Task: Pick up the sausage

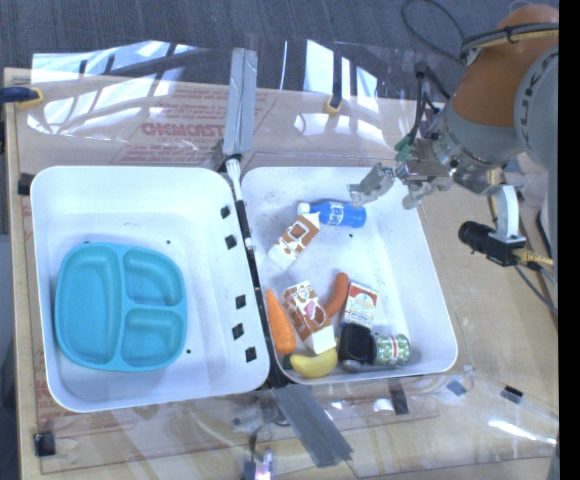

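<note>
The end effector (391,183) hangs over the upper right corner of the right bin (432,280), its fingers spread apart with nothing between them. The sausage (339,292) lies lower in that bin, tilted, between a small snack carton (306,310) and a red-and-white packet (361,304), well apart from the fingers. A blue bottle (335,214) lies just below the end effector. A teal divided tray (120,306) sits in the left bin (50,193).

Left bin (45,193): blue divided tray (120,306).
Right bin (425,268): blue bottle (334,213), carrot (280,323), banana (313,364), small cartons (295,240), green can (391,349).
</note>
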Controlling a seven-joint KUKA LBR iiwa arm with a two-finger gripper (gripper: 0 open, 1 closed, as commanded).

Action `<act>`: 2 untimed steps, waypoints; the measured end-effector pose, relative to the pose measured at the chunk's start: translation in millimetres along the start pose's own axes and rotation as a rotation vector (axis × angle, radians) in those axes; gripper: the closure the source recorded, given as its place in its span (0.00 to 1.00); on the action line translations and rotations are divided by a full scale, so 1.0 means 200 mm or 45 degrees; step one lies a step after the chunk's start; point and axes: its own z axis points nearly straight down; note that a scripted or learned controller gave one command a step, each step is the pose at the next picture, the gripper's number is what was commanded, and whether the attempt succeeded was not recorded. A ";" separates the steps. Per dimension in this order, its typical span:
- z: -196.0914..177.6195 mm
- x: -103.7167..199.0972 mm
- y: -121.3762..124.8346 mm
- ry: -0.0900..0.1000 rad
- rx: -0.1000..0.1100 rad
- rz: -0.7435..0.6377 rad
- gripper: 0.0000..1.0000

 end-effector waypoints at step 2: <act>0.32 0.04 -0.38 0.000 0.003 0.418 0.00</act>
